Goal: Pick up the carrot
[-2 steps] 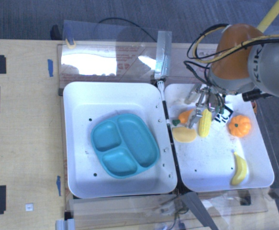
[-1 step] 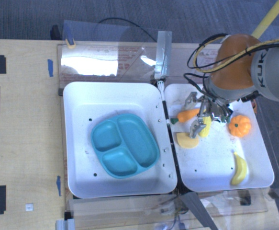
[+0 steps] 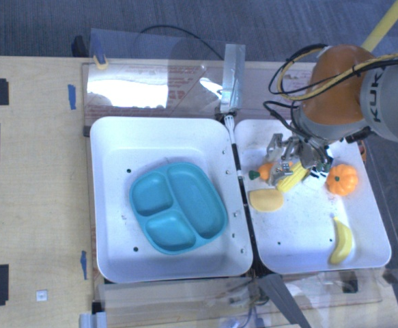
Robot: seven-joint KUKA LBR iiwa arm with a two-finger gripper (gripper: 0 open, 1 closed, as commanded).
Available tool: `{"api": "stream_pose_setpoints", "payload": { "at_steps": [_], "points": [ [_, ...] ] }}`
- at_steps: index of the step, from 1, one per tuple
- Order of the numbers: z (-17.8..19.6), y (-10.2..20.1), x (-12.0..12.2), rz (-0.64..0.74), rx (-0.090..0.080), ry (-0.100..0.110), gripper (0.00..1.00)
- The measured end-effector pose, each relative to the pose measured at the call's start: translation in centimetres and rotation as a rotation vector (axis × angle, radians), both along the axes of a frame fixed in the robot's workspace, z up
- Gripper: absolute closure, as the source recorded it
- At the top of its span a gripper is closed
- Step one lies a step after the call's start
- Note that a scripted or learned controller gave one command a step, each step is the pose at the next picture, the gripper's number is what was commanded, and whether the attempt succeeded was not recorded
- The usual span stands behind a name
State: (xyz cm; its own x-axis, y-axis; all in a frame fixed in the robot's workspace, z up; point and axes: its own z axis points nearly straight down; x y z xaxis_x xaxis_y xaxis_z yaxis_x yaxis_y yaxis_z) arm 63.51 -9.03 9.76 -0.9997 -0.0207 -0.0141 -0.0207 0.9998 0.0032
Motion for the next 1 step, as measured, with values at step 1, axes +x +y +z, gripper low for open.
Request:
{"api": "stream_pose_setpoints", "payload": {
  "at_steps": [1],
  "points": [
    [10.53, 1.03, 3.23, 0.020, -0.004, 0.000, 1.00]
  ]
}}
